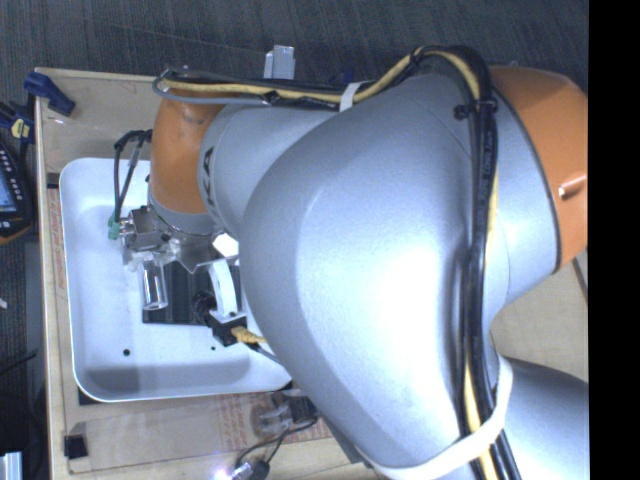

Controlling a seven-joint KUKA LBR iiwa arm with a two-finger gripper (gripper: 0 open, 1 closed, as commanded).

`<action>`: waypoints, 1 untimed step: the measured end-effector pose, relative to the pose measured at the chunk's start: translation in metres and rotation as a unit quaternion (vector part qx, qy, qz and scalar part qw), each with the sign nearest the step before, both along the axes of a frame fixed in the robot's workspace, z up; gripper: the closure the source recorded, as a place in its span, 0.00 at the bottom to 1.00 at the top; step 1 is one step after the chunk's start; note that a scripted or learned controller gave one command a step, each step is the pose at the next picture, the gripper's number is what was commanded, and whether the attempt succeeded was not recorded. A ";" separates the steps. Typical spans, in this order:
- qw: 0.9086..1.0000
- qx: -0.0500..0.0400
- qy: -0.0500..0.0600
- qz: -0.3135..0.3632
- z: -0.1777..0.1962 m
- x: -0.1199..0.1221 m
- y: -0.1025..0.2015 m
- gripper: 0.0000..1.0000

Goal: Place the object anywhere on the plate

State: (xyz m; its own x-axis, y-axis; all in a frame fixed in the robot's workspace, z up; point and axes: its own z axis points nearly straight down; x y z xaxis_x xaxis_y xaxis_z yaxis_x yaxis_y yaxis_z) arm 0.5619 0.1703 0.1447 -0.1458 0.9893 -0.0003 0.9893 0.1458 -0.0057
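A white bin [90,268] sits on the wooden counter [95,108]. A blue clamp [48,92] grips the counter's far left corner, beyond the bin; dark carpet [150,18] lies past that edge.

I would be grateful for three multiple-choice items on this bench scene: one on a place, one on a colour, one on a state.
1. Where does the tool hang?
A. over the white bin
B. over the bare wood below the bin
C. over the dark floor

2. What colour is the band above the wrist?
A. blue
B. orange
C. green

3. How does the yellow-and-black cable lie?
A. coiled in the bin
B. cut off on the floor
C. running along the arm

Answers: 1 A, the white bin floor lies all round the tool. 2 B, it is orange beside the grey arm. 3 C, it follows the arm's top edge.
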 end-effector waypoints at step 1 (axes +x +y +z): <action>0.997 0.000 -0.001 -0.073 -0.054 0.041 -0.025 1.00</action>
